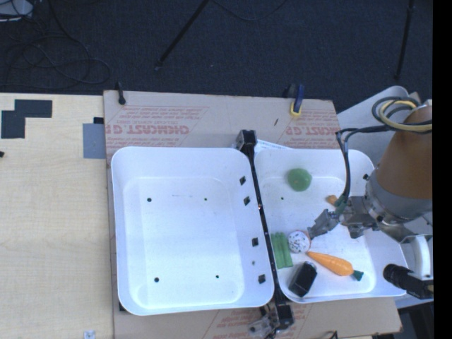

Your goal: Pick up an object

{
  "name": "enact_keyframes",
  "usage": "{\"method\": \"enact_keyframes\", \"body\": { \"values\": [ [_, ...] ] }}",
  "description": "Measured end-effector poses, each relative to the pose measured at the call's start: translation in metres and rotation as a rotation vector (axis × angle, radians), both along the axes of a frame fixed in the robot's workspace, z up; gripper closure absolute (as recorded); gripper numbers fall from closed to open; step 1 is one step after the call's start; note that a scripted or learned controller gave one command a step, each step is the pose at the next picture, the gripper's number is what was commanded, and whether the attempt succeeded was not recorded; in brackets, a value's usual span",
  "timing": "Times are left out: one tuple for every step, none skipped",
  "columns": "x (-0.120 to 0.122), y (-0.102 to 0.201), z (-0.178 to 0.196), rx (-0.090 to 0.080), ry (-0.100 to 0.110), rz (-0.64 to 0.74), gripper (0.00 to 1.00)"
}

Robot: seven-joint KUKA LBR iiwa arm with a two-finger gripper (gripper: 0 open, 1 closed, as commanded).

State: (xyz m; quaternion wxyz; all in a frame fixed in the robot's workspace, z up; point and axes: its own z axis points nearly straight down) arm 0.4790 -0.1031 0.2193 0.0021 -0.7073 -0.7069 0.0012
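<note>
My gripper (332, 232) hangs over the right bin (360, 162), reaching in from the right, open with nothing between its fingers. Just below it lies an orange carrot (330, 263) with a green tip. A white dotted ball (299, 241) sits to the gripper's left, next to one fingertip. Beside the ball lies a flat green block (281, 251), and a black object (303, 279) rests near the bin's front edge. A green ball (299, 179) sits toward the back. A small orange piece (330, 200) shows just above the gripper.
The left bin (127, 189) stands beside the right one, with a black divider (256, 210) between them. Both rest on a cardboard sheet (212, 119). Cables (345, 168) loop from the arm over the right bin's back.
</note>
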Motion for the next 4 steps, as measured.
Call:
{"method": "enact_keyframes", "body": {
  "values": [
    [0.004, 0.02, -0.127, 0.001, 0.0, 0.0, 0.0],
    [0.006, 0.018, -0.111, 0.002, -0.003, -0.008, 1.0],
    [-0.002, 0.096, -0.028, 0.002, -0.008, 0.009, 1.0],
    [0.03, 0.084, 0.109, -0.002, -0.019, 0.002, 1.0]
  ]
}}
